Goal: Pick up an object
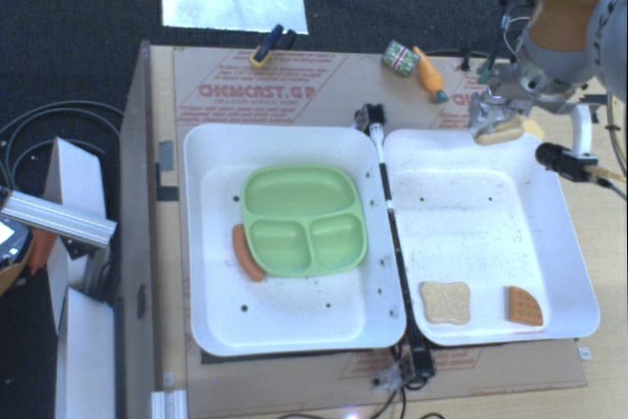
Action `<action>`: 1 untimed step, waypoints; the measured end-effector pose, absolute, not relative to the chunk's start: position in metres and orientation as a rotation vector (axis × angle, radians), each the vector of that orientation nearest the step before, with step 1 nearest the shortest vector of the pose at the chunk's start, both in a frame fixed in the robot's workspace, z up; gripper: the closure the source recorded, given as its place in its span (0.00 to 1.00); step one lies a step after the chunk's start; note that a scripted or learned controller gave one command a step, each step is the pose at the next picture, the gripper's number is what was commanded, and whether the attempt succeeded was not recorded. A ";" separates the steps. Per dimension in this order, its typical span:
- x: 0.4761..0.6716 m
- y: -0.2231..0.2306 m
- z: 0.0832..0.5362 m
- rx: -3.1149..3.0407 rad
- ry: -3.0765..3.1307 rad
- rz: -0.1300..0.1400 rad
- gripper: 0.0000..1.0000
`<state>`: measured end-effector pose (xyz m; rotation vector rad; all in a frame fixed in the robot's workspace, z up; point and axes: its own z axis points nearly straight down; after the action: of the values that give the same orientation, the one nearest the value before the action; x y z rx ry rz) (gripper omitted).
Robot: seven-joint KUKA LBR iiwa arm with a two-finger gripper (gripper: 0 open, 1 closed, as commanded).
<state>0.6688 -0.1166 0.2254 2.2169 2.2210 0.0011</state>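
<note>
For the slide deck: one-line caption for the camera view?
Gripper above right bin's far rim; toast and waffle there, green plate and sausage left.

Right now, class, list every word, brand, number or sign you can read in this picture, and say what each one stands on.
"CHEMCAST GP", red print on the brown protective sheet behind the left bin.
More red print runs across the same sheet elsewhere: too faint and small to read.
The small can behind the right bin has a label: too blurred to read.
</note>
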 end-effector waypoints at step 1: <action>0.643 -0.097 0.252 2.215 2.225 0.004 1.00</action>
<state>0.6435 -0.0974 0.2517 2.2146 2.2249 0.0038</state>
